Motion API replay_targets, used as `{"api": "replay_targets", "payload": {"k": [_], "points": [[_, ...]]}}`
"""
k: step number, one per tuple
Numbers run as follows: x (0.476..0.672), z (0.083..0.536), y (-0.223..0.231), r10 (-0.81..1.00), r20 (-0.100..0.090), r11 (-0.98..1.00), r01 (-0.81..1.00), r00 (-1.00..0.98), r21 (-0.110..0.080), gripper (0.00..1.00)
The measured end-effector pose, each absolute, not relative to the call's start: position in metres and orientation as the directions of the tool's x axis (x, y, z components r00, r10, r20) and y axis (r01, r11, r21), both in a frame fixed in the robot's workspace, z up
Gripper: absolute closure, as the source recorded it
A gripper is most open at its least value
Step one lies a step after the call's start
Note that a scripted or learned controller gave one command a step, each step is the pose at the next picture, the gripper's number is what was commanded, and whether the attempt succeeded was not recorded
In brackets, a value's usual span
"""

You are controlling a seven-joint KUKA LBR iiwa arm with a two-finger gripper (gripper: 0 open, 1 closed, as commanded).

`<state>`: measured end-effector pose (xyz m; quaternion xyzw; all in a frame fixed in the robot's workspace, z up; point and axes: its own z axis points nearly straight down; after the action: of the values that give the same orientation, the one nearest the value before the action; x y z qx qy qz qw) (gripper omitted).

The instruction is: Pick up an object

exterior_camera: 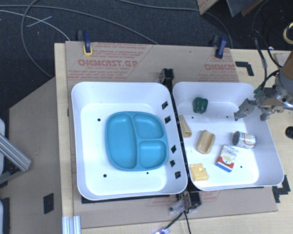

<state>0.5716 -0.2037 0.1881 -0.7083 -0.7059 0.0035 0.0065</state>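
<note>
The small can (244, 140) lies on its side in the right bin (268, 172), its label too small to read. The gripper (256, 109) hovers just above and beyond it, fingers spread, holding nothing. Left of the can lie a red-and-white carton (226, 158), a tan cylinder (205, 142) and a green piece (200, 105). The board (112, 62) behind reads "CHEMCAST GP".

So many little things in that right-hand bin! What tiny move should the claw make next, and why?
Probably a short drop toward the small can. The gripper hangs above the right bin with nothing between its fingers, and the can lies just below it in the view, apart from its neighbours.
</note>
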Motion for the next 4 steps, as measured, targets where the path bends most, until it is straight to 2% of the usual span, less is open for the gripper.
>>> {"api": "replay_targets", "payload": {"k": [1,3,4], "points": [[0.575,0.196,-0.203,1.000,0.001,0.000,1.000,0.000,0.000,0.00],[0.574,0.083,-0.210,1.000,0.003,0.000,1.000,0.000,-0.007,0.00],[0.577,0.099,-0.210,1.000,0.001,0.001,1.000,-0.001,0.002,1.00]]}}
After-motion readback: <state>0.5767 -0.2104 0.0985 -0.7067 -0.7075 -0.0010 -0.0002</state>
